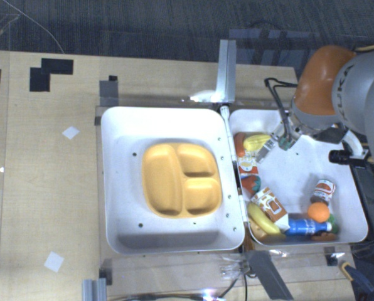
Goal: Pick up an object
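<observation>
Bare floor mid right bin point(300, 168); clutter point(281, 215) crowds its left wall and near edge.

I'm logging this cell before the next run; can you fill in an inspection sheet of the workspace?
Surface: wooden bench bearing left bin and right bin.
Job's things: right bin holds banana, orange, blue bottle, small can, carton.
Clutter: yellow divided tray in left bin.
Grippers: gripper low over right bin's upper left.
Cables: black cable near wrist.
Surroundings: dark carpet.
</observation>
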Motion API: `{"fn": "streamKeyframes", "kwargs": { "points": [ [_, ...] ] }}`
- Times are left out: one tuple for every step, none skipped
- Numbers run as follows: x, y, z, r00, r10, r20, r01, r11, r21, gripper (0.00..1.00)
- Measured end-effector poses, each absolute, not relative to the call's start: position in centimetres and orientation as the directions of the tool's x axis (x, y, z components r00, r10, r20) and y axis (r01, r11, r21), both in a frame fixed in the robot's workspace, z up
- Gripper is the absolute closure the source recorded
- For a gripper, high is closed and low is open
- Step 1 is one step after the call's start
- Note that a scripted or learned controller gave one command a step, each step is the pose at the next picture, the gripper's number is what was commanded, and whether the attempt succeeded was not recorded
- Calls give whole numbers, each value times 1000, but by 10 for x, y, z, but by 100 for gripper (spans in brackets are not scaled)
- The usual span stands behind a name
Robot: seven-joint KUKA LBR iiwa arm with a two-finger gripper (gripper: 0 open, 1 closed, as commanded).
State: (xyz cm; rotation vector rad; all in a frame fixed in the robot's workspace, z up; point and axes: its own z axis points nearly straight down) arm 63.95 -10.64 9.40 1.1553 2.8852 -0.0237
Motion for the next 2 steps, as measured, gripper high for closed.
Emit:
{"fn": "streamKeyframes", "kwargs": {
  "points": [
    [646, -95, 88, -299, 954, -6, 954, 299, -9, 0],
    [651, -92, 102, -306, 952, -12, 952, 306, 11, 100]
  ]
}}
